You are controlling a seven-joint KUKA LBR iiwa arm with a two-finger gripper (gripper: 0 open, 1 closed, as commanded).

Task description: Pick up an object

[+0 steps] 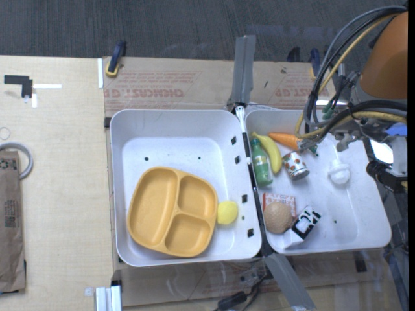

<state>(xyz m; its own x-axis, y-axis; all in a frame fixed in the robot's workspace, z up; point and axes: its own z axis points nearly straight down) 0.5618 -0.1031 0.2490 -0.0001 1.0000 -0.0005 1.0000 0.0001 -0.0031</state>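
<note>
Two white bins sit side by side on the worktop (58,173). The left bin (123,135) holds a yellow divided plate (172,211) with a small yellow ball (227,212) just beside its right edge.

The right bin (363,232) carries the candidate objects, grouped along its left side: a green bottle (262,164) against the dividing wall, a banana (270,151) touching it, a carrot (283,139) at the upper edge, a small red-and-white can (296,166), a brown round item (277,218) lying on a flat packet, and a black-and-white item (305,224) beside it. A pale small object (338,172) lies apart, towards mid-bin.

The arm (386,57) occupies the upper right of the frame, cables trailing over the right bin's upper rim. The hand (343,141) appears above the bin near the pale object; whether it is wide or narrow cannot be told, and nothing is seen held.

Assessment: the pick is not yet made. The isolated pale object or the can offers the cleanest approach; the bottle-banana cluster risks a double contact. Descend vertically, centred on one object, clear of the bin wall.
</note>
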